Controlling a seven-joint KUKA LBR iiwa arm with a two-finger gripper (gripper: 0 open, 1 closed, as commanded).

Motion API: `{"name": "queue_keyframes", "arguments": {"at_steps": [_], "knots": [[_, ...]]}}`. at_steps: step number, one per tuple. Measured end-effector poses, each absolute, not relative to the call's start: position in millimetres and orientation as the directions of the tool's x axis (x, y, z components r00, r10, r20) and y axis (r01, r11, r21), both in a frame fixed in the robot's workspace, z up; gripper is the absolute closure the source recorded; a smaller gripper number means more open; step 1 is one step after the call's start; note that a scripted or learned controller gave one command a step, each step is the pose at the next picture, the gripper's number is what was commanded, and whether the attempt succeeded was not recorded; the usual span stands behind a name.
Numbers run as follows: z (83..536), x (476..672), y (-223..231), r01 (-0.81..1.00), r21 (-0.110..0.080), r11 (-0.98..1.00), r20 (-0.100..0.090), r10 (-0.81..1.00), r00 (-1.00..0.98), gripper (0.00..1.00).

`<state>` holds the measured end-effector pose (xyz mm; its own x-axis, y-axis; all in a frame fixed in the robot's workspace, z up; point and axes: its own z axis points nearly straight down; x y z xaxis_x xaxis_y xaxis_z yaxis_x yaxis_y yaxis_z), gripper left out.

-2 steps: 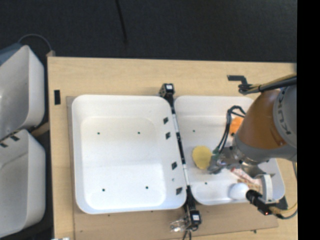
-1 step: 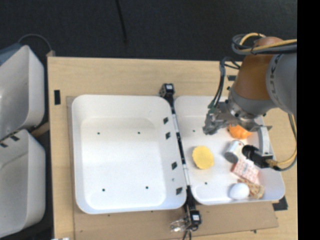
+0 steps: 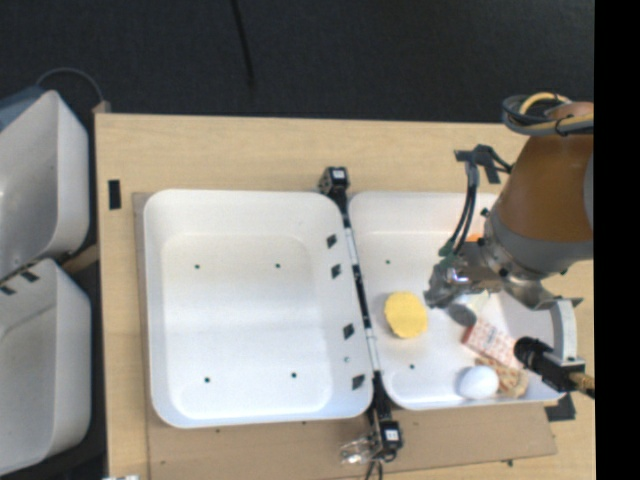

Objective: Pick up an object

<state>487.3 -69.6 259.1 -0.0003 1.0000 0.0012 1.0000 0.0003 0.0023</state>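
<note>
A wooden counter [image 3: 240, 153] carries two shallow white bins side by side; the left bin [image 3: 240, 303] takes up the middle of the frame, and the right bin [image 3: 400, 228] sits against it toward the right edge. Black clips run down the seam where the two bins meet. The arm [image 3: 545, 198], grey with an orange band, comes in from the right side of the frame and hangs over the right bin; its gripper [image 3: 450, 286] is low over the bin floor, just right of a yellow round object [image 3: 406, 315], and whether its fingers are spread or pressed together cannot be told from this angle; nothing is seen between them. The yellow round object lies on the bin floor near the seam, in the lower middle of the right bin. A white ball [image 3: 479, 382] rests near the lower rim of that bin; just above and right of it lies a red and white packet [image 3: 490, 341], partly under the arm. A black cable loops from the arm's upper part down toward the gripper.
</note>
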Motion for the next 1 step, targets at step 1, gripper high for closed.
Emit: {"name": "queue_keyframes", "arguments": {"at_steps": [1], "knots": [[373.1, 519.4, -5.2, 1.0, 0.016, 0.01, 0.001, 1.0, -0.01, 1.0]]}}
